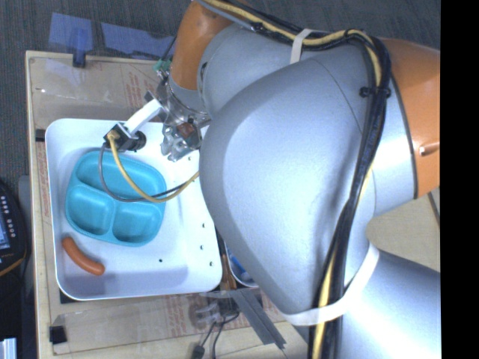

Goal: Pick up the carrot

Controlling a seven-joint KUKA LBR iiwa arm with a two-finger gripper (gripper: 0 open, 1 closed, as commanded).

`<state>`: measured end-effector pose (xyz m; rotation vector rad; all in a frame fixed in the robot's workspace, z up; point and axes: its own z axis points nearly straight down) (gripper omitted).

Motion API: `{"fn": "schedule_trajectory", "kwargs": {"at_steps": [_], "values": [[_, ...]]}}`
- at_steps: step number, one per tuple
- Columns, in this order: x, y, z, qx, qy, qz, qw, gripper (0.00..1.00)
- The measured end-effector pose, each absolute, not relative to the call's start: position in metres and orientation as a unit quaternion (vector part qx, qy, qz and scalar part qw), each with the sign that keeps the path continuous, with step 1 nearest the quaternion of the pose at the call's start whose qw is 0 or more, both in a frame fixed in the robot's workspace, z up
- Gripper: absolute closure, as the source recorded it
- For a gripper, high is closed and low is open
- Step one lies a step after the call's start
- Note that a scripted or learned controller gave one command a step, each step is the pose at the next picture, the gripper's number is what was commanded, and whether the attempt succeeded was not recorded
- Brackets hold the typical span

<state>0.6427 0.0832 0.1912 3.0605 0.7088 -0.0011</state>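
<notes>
White bin [187,271] on the bench holds the carrot [82,256], way down-left of the gripper [178,137] past the blue divided tray [114,197], long axis slanting, jaw state honestly unclear.

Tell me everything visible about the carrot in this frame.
The carrot is a small orange piece, long and rounded at both ends, smooth like plastic, darker toward one end. It lies flat on the floor of the white bin, near the bin's lower left corner, slanted. It sits just below the blue divided tray, close to its edge; contact cannot be told. The gripper is well away from it.
</notes>
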Motion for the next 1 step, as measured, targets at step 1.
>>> {"fn": "schedule_trajectory", "kwargs": {"at_steps": [1], "values": [[0.6399, 0.0920, 0.2467, 0.958, 0.288, -0.0016, -0.001, 1.00]]}}
